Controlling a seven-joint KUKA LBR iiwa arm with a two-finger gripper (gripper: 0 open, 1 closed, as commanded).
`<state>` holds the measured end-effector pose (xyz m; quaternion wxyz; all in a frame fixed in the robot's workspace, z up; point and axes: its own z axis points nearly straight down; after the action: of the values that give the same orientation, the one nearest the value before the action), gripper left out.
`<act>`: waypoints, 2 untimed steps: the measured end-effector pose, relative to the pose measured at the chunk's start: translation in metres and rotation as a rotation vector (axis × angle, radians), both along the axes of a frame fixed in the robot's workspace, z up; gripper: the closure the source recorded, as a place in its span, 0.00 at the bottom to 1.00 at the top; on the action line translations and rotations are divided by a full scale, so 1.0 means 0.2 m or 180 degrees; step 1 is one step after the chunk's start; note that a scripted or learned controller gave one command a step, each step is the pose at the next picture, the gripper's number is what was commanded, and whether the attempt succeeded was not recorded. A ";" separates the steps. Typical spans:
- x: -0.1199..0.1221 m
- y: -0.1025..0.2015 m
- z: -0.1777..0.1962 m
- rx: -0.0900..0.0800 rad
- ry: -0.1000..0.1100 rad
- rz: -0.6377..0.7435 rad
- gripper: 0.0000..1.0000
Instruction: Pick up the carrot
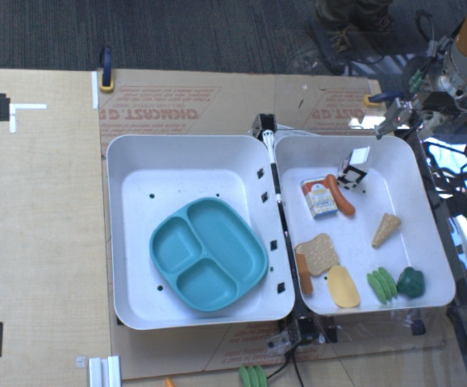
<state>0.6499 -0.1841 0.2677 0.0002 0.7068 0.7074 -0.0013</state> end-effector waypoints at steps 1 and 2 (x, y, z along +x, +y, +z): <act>-0.17 0.40 -0.70 0.0006 0.0008 -0.0251 0.00; -0.50 0.42 -0.88 0.0004 0.0007 -0.0490 0.00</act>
<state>0.5506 -0.1000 0.0908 -0.0011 0.7591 0.6510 -0.0015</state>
